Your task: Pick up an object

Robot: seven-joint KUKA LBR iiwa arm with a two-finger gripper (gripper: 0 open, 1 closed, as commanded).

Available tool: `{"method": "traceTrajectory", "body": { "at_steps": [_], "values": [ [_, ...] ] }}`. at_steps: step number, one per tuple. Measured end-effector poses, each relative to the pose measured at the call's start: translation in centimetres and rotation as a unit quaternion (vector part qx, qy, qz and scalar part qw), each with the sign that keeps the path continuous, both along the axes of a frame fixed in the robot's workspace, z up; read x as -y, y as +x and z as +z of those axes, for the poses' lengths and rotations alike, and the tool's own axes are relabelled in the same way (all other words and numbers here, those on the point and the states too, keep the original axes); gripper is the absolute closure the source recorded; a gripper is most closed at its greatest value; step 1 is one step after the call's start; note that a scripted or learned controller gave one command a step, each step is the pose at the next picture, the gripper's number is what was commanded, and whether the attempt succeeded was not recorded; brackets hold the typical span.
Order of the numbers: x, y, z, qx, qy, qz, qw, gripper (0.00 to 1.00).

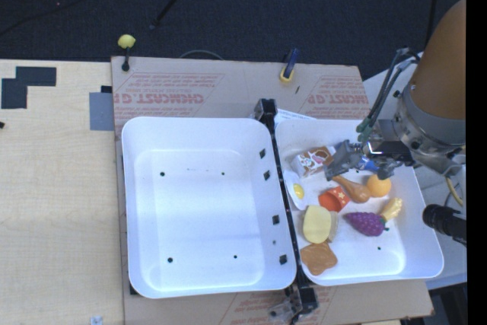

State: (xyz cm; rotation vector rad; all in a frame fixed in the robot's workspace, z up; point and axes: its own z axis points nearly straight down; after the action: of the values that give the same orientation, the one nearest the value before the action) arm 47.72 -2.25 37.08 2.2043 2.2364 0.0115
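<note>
The right bin (415,259) holds several toy foods: a white and brown packet (313,160), a fried egg (296,192), a red piece (333,199), a brown drumstick-shaped piece (352,188), an orange ball (378,186), a yellow corn piece (391,208), purple grapes (366,223), a pale yellow block (317,224) and a brown cookie-like piece (319,259). My gripper (344,161) hangs low over the upper middle of this bin, just right of the packet and above the drumstick piece. Nothing shows between its dark fingers.
The left bin (144,164) lies beside the right one, with a black divider and clamps (268,112) between them. Both rest on cardboard (190,91). A yellow ball on a post (126,43) and a blue-yellow clamp (288,66) stand at the back edge.
</note>
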Motion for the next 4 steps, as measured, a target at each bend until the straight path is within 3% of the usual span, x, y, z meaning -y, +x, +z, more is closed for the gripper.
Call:
{"method": "traceTrajectory", "body": {
  "at_steps": [1, 2, 3, 4],
  "values": [
    [3.6, -0.5, -17.1, -0.013, -0.0017, -0.009, 0.9999, 0.00],
    [12.9, -0.4, -26.8, -0.007, -0.0021, -0.012, 0.9999, 0.00],
    [9.8, 4.0, -28.0, -0.002, -0.0016, -0.007, 1.0000, 0.00],
    [8.6, 11.1, -27.9, 0.000, -0.0026, -0.006, 1.0000, 0.00]
  ]
}}
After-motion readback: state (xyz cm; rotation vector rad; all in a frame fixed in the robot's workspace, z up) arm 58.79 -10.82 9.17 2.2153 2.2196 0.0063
